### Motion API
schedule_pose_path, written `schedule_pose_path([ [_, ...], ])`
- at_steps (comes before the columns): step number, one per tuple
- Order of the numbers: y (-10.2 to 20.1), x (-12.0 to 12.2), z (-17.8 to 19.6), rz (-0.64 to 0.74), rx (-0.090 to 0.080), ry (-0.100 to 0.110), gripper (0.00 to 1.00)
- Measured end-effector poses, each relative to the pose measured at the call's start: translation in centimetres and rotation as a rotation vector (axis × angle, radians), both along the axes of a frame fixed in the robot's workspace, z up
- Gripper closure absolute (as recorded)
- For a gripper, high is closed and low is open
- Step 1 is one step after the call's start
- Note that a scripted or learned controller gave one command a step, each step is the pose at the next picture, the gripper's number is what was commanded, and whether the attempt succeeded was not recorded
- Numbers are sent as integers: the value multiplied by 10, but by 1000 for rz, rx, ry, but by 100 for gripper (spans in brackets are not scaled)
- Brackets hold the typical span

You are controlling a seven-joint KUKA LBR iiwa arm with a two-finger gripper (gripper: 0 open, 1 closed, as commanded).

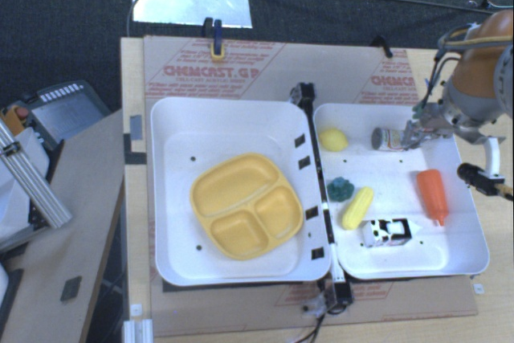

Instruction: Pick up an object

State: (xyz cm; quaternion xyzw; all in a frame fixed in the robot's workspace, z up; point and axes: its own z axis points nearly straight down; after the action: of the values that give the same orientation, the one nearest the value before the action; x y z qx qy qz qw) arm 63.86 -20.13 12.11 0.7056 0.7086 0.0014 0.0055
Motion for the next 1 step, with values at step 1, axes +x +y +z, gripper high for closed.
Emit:
schedule_pose_path([
  [1,2,5,45,0,4,2,100],
])
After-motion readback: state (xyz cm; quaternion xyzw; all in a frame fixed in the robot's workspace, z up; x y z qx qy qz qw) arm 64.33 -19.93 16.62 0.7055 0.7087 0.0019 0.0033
